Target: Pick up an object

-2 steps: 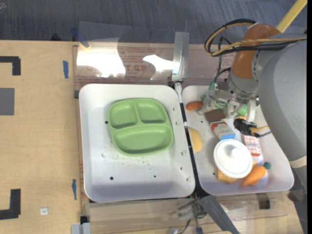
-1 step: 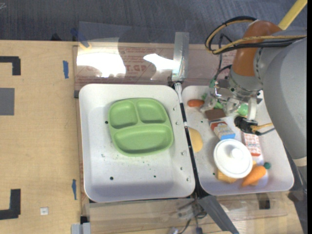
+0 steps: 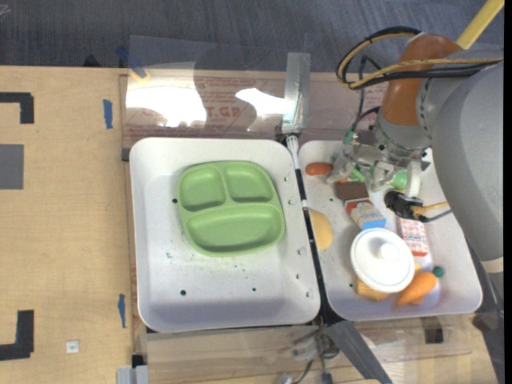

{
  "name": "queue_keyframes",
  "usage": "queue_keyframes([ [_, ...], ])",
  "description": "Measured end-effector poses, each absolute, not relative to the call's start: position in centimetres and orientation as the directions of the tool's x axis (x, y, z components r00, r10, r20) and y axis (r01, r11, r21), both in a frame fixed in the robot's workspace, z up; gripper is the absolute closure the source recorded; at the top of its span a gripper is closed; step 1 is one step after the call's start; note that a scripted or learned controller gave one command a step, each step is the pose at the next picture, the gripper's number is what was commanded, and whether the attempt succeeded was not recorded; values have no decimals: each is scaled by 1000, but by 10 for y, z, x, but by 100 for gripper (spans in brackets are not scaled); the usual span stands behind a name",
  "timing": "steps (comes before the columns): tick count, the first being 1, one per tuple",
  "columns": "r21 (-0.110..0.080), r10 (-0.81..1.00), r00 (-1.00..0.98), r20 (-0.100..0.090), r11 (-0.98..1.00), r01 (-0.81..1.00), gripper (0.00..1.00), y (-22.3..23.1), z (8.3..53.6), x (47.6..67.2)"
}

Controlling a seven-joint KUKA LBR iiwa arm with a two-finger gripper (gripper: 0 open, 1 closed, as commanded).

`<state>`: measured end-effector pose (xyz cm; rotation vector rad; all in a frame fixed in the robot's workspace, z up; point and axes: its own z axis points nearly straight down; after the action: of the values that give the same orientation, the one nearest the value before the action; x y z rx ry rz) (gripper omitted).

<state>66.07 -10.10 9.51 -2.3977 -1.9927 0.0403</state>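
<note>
Nearest the camera, at the front of the right bin [image 3: 460, 294]: an orange carrot-like toy [image 3: 419, 287] and a white round lidded cup [image 3: 382, 257], touching or nearly so, with a yellow piece [image 3: 370, 290] tucked under the cup's front edge. Behind these, a red-and-white packet [image 3: 412, 237], a small red-topped box [image 3: 366, 213], and a brown block [image 3: 350, 190]. Farther back still, a red sausage-shaped toy [image 3: 318, 168] near the bin's rear left corner, and a pale yellow rounded thing [image 3: 321, 229] against the left wall. In the left bin [image 3: 152, 238], just a green divided plate [image 3: 232, 206].

Low over the rear of the right bin, the end effector [image 3: 376, 169], wrapped in wires and a green part; spread of its tips impossible to judge, nothing visibly between them.

Likeliest target: the brown block, lying just in front of and slightly left of the end effector, long axis roughly across the bin. Short descent and small forward shift probably needed; crowding from the small box beside it a risk.
</note>
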Motion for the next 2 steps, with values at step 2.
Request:
queue_keyframes([
  [2, -3, 964, 265, 2, -265, 964, 0, -103, 86, 667],
])
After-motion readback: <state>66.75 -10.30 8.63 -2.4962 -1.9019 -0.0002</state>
